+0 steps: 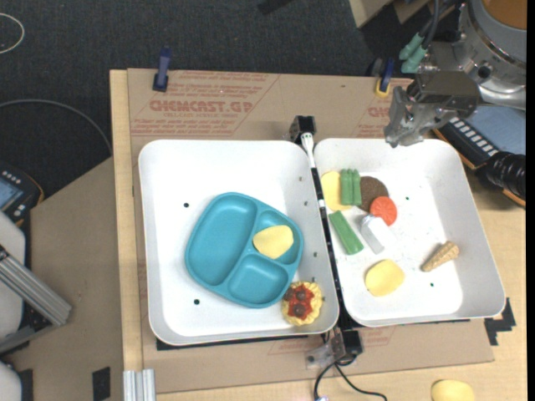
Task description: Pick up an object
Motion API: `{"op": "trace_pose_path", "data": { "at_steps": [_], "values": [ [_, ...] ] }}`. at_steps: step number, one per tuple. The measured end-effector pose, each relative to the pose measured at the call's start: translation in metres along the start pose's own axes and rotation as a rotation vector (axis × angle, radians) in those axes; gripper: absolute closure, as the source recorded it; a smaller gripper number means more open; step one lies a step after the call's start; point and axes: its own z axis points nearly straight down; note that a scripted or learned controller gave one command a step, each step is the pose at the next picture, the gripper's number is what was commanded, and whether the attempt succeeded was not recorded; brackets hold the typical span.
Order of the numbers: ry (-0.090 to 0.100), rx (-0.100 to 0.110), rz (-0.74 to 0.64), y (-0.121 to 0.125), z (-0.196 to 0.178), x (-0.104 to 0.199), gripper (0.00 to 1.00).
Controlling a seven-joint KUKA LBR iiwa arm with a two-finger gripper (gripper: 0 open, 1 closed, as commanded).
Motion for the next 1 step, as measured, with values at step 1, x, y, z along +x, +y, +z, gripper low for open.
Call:
{"op": "trace_pose_path", "data": {
  "at_steps": [1],
  "values": [
    [-0.005,0.025,0.01,-0.0001,0.1064,0.0,1.0]
  ]
}}
